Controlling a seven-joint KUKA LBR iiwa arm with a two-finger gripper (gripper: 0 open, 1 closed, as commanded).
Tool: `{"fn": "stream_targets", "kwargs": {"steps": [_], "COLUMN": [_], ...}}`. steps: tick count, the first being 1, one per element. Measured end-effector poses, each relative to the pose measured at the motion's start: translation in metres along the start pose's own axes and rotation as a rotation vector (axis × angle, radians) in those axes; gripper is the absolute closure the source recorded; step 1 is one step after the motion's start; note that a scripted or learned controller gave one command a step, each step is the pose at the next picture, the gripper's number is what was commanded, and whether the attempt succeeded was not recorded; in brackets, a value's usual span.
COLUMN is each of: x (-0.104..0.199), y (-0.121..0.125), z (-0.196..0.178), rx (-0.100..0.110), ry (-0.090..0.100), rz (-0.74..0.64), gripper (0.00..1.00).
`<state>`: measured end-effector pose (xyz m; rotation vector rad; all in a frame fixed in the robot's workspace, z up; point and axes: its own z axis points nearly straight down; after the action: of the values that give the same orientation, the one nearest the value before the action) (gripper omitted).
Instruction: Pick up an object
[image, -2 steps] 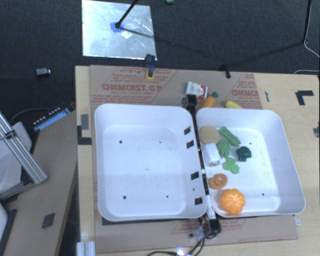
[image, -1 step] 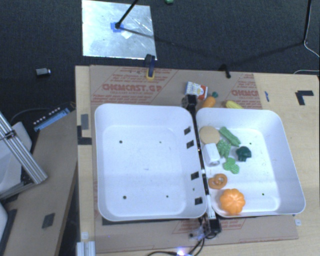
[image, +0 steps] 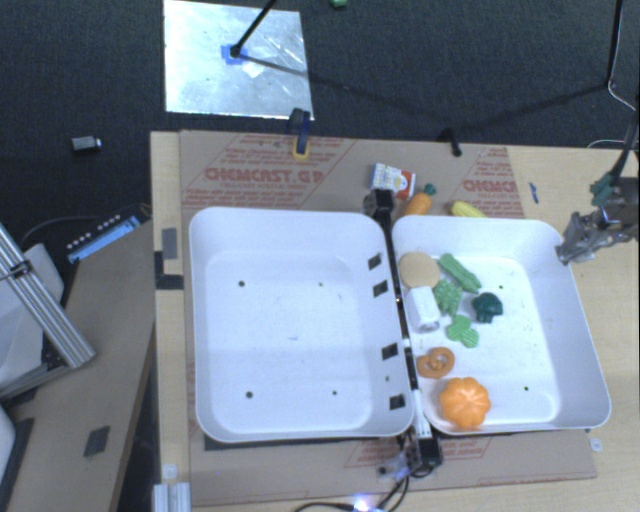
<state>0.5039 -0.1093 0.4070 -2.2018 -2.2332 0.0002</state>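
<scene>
Toys crowd the right bin's inner edge

Nearest the camera, a ribbed orange pumpkin (image: 465, 401) sits in the smooth white right bin (image: 560, 385); a flat orange ring (image: 435, 362), a white block (image: 422, 307), green pieces (image: 461, 297) and a tan disc (image: 419, 268) lie beyond. Metallic gripper (image: 578, 243) hovers at that bin's far right corner; whether it is parted or closed, I cannot tell

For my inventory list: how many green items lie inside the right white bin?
4, all in the shallow right white bin, left of its middle: a long light green pod, a green leafy piece, a dark green floret, a small green piece. Others may hide beneath.
</scene>
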Motion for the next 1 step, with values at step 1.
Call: {"fn": "stream_targets", "kwargs": {"steps": [1], "x": [-0.0561], "y": [0.0011], "z": [0.0558], "rx": [-0.002], "ry": [-0.005], "rz": [0.017], "gripper": [1.0]}}
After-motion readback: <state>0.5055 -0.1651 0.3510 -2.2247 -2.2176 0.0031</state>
